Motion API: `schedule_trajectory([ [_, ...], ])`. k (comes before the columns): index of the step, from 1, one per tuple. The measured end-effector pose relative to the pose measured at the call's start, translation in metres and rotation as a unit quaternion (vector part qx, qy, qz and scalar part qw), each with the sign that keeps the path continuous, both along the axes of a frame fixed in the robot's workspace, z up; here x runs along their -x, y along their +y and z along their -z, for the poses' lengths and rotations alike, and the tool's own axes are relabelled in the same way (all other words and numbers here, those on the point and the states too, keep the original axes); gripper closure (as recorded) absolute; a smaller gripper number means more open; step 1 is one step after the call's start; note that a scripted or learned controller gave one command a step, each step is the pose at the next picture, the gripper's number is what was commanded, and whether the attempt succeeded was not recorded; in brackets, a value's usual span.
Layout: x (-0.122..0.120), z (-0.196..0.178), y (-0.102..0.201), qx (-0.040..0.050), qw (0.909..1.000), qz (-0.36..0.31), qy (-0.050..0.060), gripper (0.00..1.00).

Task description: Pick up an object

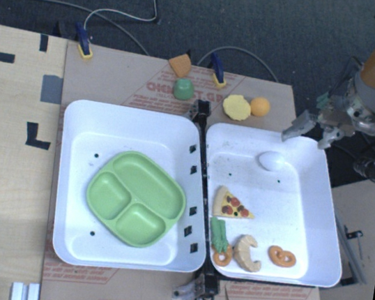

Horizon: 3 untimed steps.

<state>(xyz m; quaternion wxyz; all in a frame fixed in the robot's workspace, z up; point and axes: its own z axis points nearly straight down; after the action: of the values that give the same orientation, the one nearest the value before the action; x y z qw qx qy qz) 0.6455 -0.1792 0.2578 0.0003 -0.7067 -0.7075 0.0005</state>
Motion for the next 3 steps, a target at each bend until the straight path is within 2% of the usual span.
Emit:
schedule_trajectory([
  [1, -0.005, 0.171, 0.018, 0.0002, 1.0, -0.001, -0.002, 0.0],
  [2, -0.005, 0.161, 0.018, 0.0018, 1.0, -0.002, -0.002, 1.0],
  [3, 0.022, 0.099, 0.067, -0.0006, 1.0, -0.001, -0.001, 1.0],
])
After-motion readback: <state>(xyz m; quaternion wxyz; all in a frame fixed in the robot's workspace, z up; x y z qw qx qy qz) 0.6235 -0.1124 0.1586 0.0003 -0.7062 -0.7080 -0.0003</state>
